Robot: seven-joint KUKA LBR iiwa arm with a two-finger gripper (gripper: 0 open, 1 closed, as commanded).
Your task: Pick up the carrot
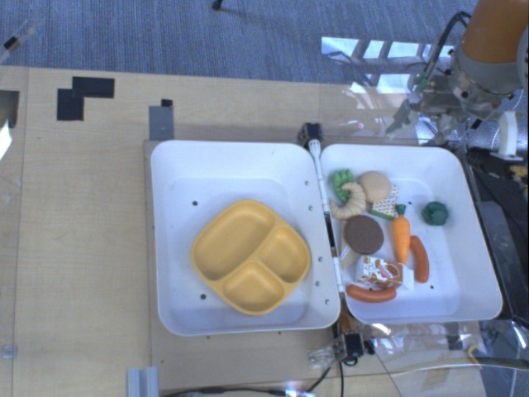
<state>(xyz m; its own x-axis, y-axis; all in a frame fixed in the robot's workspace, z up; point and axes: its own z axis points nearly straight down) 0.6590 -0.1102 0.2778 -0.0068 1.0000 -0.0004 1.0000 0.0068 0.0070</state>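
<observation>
The carrot (401, 238) is orange with a small green top. It lies lengthwise in the right bin (463, 288), near its middle, with the top pointing to the back. A brown disc (363, 235) lies on its left and a red sausage (420, 259) on its right. My gripper (436, 110) hangs under the orange-banded wrist at the upper right. It sits over the right bin's back rim, well behind the carrot and apart from it. Nothing shows in its grasp.
Crowded around the carrot are a green ball (435, 213), a bun (374, 185), a croissant (349, 198), a green leafy piece (341, 180), a printed packet (380, 271) and a second sausage (372, 293). The left bin (178, 222) holds a yellow divided plate (251, 257).
</observation>
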